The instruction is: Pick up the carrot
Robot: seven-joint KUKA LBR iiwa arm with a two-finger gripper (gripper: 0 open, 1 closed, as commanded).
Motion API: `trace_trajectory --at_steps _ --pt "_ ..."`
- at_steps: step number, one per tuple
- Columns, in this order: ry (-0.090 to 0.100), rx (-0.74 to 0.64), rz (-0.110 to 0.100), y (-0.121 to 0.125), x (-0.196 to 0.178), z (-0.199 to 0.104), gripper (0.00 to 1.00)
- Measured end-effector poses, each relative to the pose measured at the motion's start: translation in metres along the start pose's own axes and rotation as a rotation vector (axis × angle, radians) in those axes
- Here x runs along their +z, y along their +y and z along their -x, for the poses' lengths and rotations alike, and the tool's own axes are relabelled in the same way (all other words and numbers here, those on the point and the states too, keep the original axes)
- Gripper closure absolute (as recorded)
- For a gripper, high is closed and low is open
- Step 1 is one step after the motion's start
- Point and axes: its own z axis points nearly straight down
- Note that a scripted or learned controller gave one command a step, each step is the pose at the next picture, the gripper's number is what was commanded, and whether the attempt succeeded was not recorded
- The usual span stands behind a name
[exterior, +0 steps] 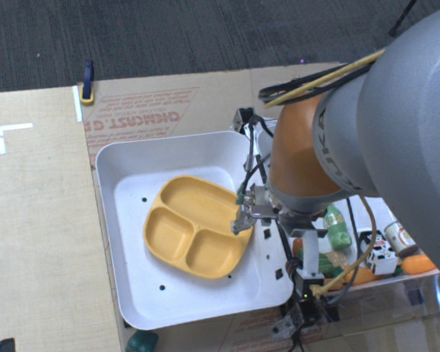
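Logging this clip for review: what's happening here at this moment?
The grey arm reaches in from the right over the right-hand bin, where the carrot lies among other small items, including a green one. Most of that bin is hidden under the arm, and nothing is visibly held. The left bin holds a yellow divided plate. A green object sits on the bench outside the bins.

Dark carpet (186, 17) beyond wooden bench (39, 255)

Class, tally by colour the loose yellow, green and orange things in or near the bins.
Yellow: 1, the plate
Green: 2, the lump on the bench and the piece by the arm
Orange: 1, the carrot
Total: 4
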Motion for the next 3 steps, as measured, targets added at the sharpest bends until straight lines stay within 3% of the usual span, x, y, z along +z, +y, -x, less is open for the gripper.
trace_trajectory --at_steps 1,2,3 --pt "-0.023 -0.011 0.013 0.010 0.031 0.001 0.00" --pt "-0.042 0.003 0.023 0.015 0.020 0.015 1.00" --pt "0.009 0.478 -0.029 0.033 -0.048 0.028 1.00"
